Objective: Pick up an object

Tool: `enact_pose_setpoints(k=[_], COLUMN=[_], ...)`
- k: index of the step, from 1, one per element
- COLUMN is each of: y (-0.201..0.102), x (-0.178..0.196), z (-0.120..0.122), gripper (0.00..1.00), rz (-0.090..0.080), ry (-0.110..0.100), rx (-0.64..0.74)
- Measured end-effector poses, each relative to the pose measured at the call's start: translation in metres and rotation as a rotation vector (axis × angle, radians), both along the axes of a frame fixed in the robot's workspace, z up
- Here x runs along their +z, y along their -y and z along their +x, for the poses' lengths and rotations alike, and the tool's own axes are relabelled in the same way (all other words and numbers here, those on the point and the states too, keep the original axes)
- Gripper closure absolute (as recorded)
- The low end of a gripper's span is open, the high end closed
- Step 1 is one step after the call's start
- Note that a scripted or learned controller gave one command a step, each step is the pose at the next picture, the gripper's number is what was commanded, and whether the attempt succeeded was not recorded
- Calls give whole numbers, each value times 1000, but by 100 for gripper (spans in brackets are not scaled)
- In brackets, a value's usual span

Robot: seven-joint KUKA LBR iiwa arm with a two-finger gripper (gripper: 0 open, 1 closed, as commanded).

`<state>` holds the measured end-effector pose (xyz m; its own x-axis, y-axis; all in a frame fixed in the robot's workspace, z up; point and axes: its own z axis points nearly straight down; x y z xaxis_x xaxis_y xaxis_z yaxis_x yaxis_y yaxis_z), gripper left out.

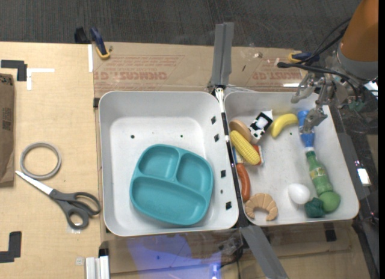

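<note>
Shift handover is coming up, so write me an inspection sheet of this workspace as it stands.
Surface: bench bearing two white bins, the left bin and the right bin.
Job's things: right bin holds a banana, corn cob, sausage, croissant, egg, green bottle, toy cow.
Clutter: teal divided plate in left bin; scissors and tape roll on bench.
Grippers: pincer above right bin's far right corner; nothing seen between fingers.
Cables: dark leads near the arm.
Surroundings: dark floor.
</note>
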<state>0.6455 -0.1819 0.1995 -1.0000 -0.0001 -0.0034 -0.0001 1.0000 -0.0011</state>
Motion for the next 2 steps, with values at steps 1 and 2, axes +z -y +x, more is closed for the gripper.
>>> enact_pose_setpoints(k=[1, 2], y=[41, 40], x=[-106, -107], z=[-8, -63], gripper=[0, 0], rz=[0, 0], ry=[1, 0], rx=[4, 12])
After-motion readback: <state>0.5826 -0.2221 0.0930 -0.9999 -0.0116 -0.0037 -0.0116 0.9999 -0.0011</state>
